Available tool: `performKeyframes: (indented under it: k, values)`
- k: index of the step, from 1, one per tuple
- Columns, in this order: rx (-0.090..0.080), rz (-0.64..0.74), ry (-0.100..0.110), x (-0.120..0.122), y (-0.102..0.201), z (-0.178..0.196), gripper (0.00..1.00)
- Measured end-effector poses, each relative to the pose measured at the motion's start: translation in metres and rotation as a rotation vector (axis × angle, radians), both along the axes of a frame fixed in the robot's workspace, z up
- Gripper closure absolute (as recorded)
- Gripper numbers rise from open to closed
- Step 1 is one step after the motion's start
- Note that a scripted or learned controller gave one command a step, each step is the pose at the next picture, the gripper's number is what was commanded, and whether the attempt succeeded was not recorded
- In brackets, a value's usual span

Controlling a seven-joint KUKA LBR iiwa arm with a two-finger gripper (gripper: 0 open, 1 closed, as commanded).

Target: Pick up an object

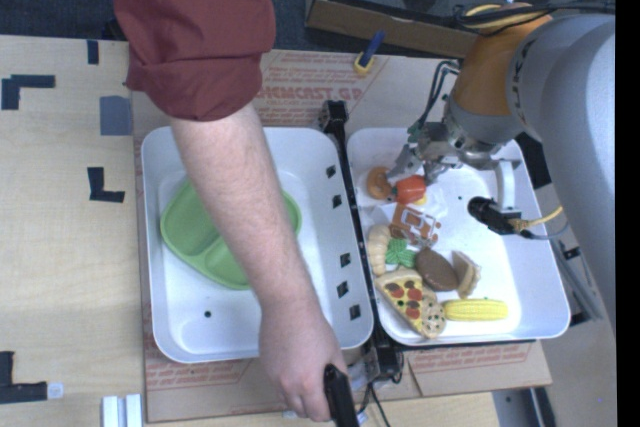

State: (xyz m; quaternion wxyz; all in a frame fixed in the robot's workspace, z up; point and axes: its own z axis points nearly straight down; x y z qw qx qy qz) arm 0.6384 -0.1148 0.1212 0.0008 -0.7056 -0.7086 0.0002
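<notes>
The end effector (418,167) seems clamped on the red toy (411,188), above the right bin (540,287).

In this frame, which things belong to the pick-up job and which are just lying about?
Job:
- end effector, over the right white bin
- red toy tomato just below it
- yellow toy corn cob
- toy pizza slice
- brown toy pieces

Lying about:
- green plastic plate in the left white bin
- person's bare forearm across that bin
</notes>
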Motion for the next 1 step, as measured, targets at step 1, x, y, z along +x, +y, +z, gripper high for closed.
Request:
performKeyframes:
  k: [1]
  values:
    - [0.002, 0.004, -0.008, -0.0088, 0.0629, 0.0870, 1.00]
